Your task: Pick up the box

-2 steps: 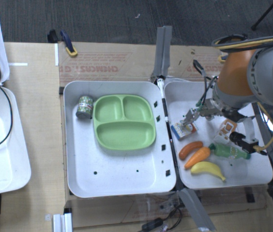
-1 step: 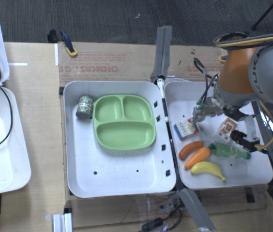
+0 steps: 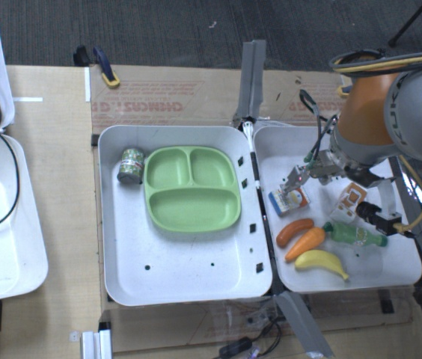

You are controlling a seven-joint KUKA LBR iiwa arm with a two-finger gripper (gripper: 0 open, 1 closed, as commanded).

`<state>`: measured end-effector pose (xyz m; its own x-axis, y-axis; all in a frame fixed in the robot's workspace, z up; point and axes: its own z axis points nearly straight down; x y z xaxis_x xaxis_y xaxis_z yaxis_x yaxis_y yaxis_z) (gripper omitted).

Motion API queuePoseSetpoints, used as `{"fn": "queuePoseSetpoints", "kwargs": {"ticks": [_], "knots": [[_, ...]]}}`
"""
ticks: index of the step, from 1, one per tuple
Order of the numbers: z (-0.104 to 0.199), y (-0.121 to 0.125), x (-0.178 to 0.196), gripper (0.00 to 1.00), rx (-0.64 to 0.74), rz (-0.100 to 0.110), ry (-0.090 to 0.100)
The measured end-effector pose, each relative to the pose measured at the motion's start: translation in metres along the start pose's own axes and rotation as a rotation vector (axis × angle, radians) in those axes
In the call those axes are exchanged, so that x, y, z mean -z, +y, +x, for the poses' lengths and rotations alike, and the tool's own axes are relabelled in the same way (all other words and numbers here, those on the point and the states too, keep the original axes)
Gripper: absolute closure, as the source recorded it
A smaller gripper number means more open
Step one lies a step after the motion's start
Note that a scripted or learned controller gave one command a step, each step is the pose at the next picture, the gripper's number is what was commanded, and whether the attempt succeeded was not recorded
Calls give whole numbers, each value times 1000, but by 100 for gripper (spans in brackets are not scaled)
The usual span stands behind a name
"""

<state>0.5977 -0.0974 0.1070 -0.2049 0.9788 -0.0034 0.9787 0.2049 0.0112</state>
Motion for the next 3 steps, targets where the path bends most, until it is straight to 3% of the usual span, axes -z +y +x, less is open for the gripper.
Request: {"fn": "queuePoseSetpoints", "kwargs": {"ticks": [1, 2, 3], "knots": [[-4, -23, -10, 0, -232, 2, 4], [-5, -22, 1, 100, -233, -2, 3], [-5, -22, 1, 0, -233, -2, 3]]}}
